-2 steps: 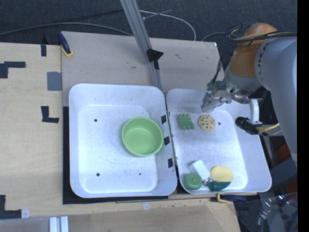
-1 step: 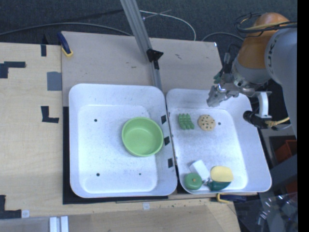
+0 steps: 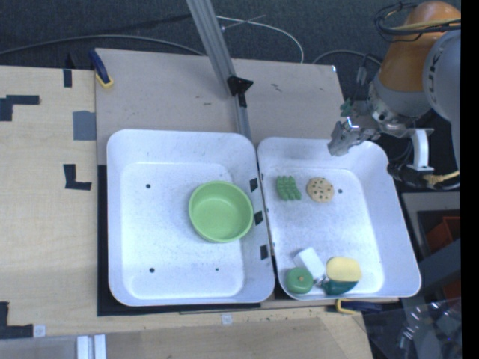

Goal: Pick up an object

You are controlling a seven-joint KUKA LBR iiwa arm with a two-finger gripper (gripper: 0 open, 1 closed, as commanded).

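Two white bins sat side by side on the bench, and most of the stuff was in the right bin (image 3: pixel 389 223). The left bin (image 3: pixel 135 223) had just a green bowl (image 3: pixel 220 212) sitting upright toward its right side, near the divide between the bins. Over in the right one, a little green ridged piece (image 3: pixel 287 188) and a round cookie with dark chips (image 3: pixel 320 190) lay near each other in the upper part, apart but close. Down in the near-left corner there was a small pile: a green round thing with a reddish spot (image 3: pixel 300 280), a white block (image 3: pixel 310 261) just above it, and a yellow object (image 3: pixel 343 268) resting on something teal (image 3: pixel 340 286), all bunched up and touching or nearly so. The gripper (image 3: pixel 340 142) hung over the far edge of the right bin, up and to the right of the cookie and well clear of the corner pile, with the orange-banded arm (image 3: pixel 416 43) coming in from the right. Honestly couldn't tell how it was set at this angle, it was just a grey blob, and nothing was visibly in it.
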